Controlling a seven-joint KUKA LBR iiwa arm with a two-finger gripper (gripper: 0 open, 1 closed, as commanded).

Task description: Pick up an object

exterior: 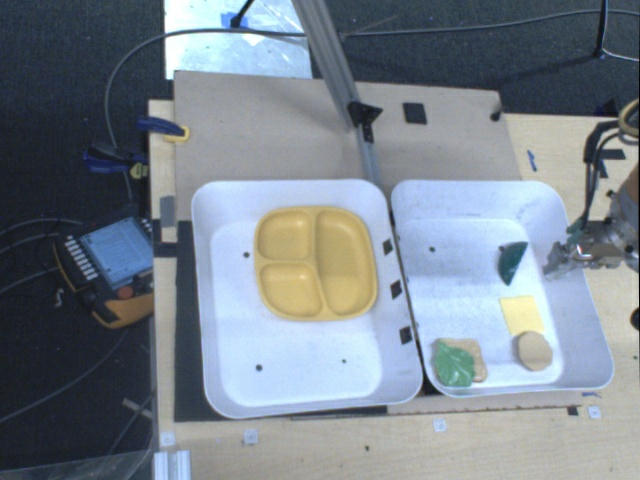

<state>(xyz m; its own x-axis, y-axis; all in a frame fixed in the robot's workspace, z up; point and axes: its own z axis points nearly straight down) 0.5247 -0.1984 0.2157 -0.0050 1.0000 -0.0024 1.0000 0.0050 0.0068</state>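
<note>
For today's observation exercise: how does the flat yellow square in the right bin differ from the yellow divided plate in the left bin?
The flat yellow square is pale yellow; the yellow divided plate is a deeper mustard yellow. The square is far smaller than the plate. The square is plain and flat, while the plate has a raised rim and three compartments. The square lies among other items; the plate sits alone in its bin. Both lie flat on a white bin floor.

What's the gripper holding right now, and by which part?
Nothing, as far as the view shows. The gripper sits at the right bin's right rim, with no object between its fingers. The dark green piece lies in the bin just beside it.
</note>
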